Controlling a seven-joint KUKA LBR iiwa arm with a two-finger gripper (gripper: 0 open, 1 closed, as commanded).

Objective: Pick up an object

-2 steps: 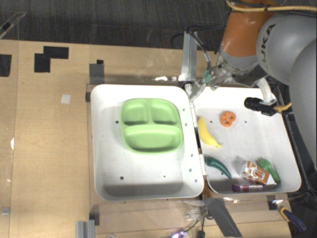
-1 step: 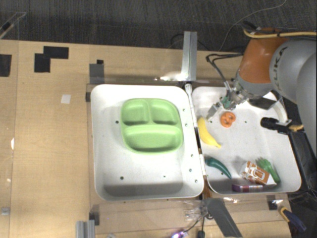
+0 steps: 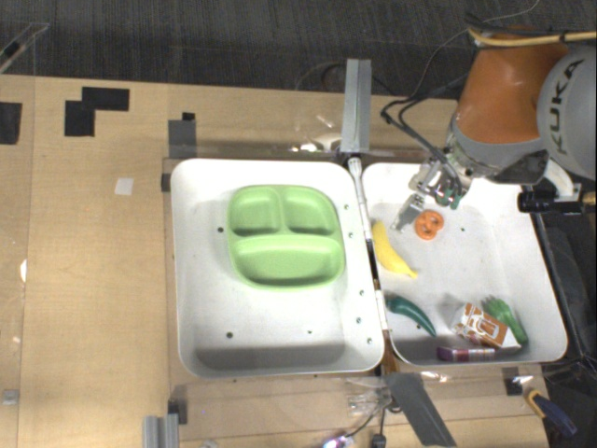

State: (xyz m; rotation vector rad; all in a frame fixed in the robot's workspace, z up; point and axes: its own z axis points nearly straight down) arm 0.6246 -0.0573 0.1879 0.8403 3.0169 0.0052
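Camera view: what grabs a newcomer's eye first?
The green divided tray lying in the left bin stands out most. Next comes the arm's orange band at upper right, with the gripper low over the right bin beside a small orange piece and a yellow banana.

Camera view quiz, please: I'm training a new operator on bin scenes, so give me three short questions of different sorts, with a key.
1. True or false: the green divided tray lies in the left bin.
2. Which object lies nearest the claw? A) banana B) small orange piece C) snack packet
3. Fill in: the banana lies against the right bin's ____ wall.

Key: 1 true; 2 B; 3 left. The claw hangs over the right bin, just above the small orange piece, with nothing seen between its fingers.
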